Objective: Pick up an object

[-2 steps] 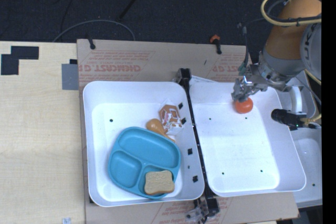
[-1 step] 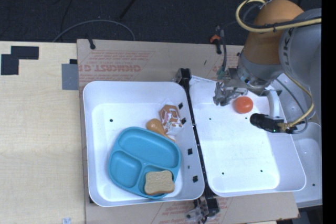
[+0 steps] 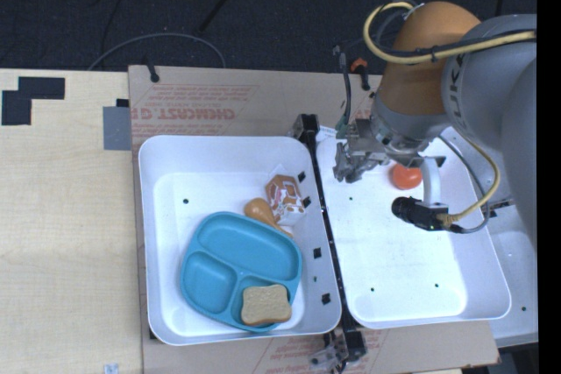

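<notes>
Orange ball (image 3: pixel 405 176) lies just beside the gripper (image 3: pixel 348 168), whose grip I cannot tell; the approach calls for centring over it.

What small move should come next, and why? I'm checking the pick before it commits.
Probably shift the tool sideways toward the orange-red ball before descending. The tool hangs near the right bin's back left corner with nothing under it, while the ball lies apart from it, partly hidden beneath the arm.
</notes>
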### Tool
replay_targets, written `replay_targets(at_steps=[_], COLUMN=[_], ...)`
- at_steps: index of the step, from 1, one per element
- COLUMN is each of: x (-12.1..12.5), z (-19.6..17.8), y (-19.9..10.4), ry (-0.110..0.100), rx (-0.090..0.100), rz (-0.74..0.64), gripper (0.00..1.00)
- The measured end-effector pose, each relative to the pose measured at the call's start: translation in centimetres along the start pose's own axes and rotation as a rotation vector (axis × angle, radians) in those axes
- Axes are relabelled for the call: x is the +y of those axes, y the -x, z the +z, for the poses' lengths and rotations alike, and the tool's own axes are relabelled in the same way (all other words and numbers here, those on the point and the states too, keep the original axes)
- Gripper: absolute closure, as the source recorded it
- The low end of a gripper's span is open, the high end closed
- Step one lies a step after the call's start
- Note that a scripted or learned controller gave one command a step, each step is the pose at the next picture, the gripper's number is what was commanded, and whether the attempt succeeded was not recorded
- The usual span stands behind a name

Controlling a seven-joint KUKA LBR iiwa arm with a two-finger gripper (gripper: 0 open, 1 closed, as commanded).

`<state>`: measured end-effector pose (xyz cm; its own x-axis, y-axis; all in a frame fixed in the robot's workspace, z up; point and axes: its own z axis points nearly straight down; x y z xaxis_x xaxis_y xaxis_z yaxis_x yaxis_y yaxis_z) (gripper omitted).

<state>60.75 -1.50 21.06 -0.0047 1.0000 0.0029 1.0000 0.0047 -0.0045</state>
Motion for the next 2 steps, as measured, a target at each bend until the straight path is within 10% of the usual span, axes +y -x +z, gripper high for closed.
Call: replay_targets(at_steps=[2], x=[-0.5], z=[-2.2], y=[-10.3], ry=[0.003], rx=[-0.003], rz=[0.000], gripper=[1.00])
